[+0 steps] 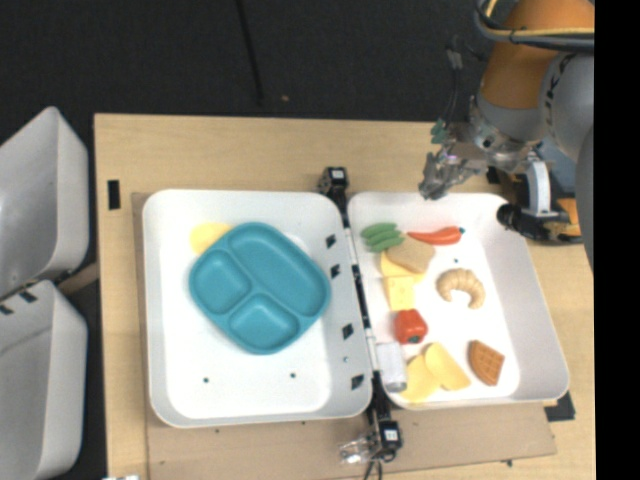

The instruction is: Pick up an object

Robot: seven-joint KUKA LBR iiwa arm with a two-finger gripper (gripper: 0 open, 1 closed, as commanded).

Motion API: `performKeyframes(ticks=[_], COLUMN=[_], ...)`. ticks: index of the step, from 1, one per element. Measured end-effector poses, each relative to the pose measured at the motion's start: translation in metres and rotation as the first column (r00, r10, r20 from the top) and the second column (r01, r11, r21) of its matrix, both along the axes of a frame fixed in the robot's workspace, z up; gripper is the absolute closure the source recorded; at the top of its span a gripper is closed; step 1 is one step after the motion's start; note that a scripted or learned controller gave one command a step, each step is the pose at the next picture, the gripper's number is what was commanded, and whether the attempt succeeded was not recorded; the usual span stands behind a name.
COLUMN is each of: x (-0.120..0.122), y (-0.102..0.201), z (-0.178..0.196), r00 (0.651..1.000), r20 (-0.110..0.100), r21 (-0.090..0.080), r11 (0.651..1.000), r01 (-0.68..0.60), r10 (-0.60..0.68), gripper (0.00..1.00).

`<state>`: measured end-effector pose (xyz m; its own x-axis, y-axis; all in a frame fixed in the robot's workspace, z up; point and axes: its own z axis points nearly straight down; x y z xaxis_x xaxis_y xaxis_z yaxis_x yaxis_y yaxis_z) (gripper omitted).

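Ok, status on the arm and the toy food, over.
Gripper above right bin's far rim, holding nothing visible. Red plastic chili pepper nearest. Green leafy toy beside it.

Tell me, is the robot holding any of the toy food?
No. The end effector hangs above the right bin's far rim with nothing in it; the chili and croissant lie in the bin.

arm: reaching in from right | gripper (437,182): pointing down, nothing held
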<state>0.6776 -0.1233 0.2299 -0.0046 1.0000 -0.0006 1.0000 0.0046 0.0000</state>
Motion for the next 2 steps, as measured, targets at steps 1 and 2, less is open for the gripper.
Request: performKeyframes(ticks=[1, 2], x=[-0.007, -0.010], y=[0.053, 0.103], z=[-0.007, 0.004], r00=[1.000, 1.000], r20=[0.000, 0.001], r21=[0.001, 0.002], r11=[1.000, 1.000], r01=[-0.001, -0.002], r10=[0.001, 0.002], gripper=[1.00, 1.00])
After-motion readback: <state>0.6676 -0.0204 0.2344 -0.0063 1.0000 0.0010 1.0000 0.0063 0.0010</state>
